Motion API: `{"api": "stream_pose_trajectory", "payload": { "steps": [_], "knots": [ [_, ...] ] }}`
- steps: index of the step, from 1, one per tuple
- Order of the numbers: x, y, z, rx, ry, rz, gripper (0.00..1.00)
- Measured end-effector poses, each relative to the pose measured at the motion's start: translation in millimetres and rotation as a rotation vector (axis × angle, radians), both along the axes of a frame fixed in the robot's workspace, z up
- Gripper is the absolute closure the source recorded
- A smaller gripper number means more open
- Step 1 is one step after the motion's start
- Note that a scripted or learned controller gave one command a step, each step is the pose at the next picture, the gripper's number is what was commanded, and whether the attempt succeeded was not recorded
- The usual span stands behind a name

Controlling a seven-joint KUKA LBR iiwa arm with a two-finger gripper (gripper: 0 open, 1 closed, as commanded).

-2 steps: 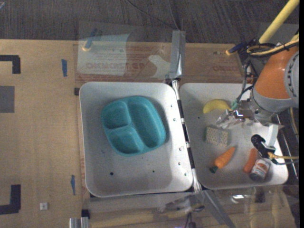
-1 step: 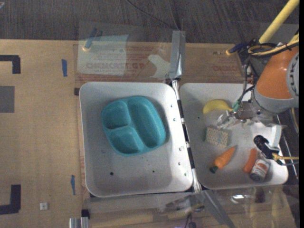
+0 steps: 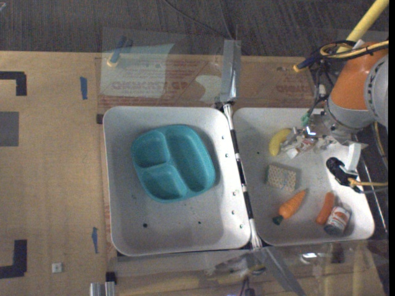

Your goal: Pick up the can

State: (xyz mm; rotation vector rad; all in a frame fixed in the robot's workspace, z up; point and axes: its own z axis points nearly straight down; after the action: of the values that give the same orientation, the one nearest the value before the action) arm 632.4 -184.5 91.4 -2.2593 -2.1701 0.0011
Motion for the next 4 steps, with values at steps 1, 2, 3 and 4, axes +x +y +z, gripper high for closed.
{"api": "stream_pose_trajectory", "payload": {
  "steps": [1, 2, 3, 4],
  "knots": [
    [-1, 2, 9, 0.002, 0.006, 0.001, 1.0],
    [9, -7, 59, -0.008, -0.008, -0.074, 1.0],
    [35, 26, 241, -0.008, -0.01, -0.076, 1.0],
    [-26, 57, 255, -0.006, -0.007, 0.188, 1.0]
  ]
}}
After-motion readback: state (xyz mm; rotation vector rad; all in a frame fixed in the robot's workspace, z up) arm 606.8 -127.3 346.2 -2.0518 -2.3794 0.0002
